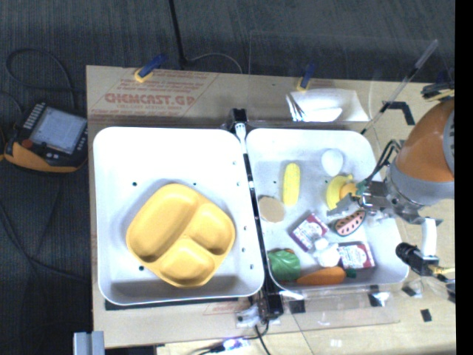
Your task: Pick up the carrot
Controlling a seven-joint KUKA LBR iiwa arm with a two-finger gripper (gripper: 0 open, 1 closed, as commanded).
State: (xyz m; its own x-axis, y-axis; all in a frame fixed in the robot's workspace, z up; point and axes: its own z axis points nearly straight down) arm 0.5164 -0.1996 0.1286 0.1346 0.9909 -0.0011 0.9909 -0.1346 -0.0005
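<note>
Carrot (322, 276) lies along lower edge of right bin (369, 148), beside green vegetable (284, 261). Gripper (360, 202) hovers right-centre over toy food; claw state cannot be told. Yellow dish (181, 233) fills left bin (111, 154). Cardboard-topped bench (155, 98), dark carpet (81, 21), pendant (48, 135) at left.

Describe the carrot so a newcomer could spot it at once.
Look in the right-hand white bin, the one crowded with toy food. Go to its near edge, where the carrot lies flat beside a green leafy vegetable. It is the one long orange tapered piece; the corn cob further back is yellow.
</note>
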